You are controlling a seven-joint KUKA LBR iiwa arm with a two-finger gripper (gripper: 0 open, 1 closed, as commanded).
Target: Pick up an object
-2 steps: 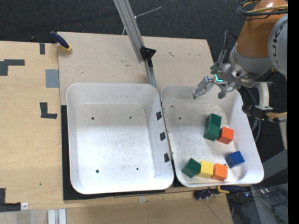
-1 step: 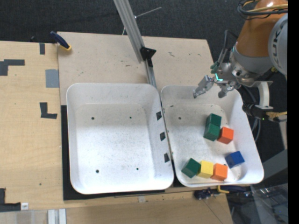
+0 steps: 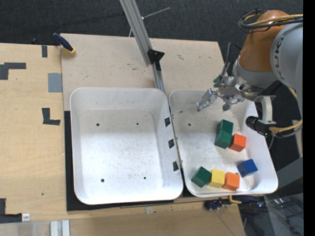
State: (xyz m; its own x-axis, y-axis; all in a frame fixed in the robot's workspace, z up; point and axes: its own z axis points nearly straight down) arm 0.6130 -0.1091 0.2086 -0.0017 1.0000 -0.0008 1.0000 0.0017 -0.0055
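Several blocks lie in the right bin. A tall green block touches an orange block near the middle right. A blue block sits below them. Along the front wall a green block, a yellow block and an orange block form a row. My gripper hovers over the bin's far end, above the tall green block, open with nothing between its fingers.
The left bin sits beside the right one, their rims touching. A slanted metal pole runs down to the bins' shared far corner. A blue-and-yellow tool lies on the bench at far left.
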